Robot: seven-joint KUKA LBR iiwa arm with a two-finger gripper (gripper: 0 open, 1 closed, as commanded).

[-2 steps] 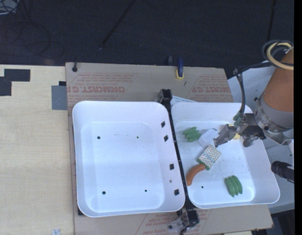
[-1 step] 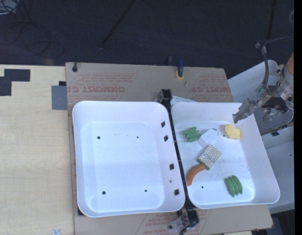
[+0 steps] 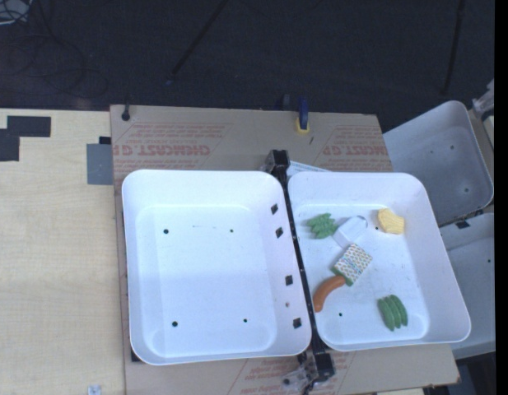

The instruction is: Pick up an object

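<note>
Plainly, every candidate for picking lies in the right bin [image 3: 365, 178], grouped around a checkered packet [image 3: 353, 262] near its middle. Touching that packet's lower left corner is an orange carrot-shaped piece [image 3: 325, 292]. Just above the packet sits a white block [image 3: 350, 230], with a green leafy piece [image 3: 322, 225] up and left of the packet and a yellow piece [image 3: 391, 220] up and right. A green pod [image 3: 393, 312] lies below and right of the packet, well apart from it.
</note>
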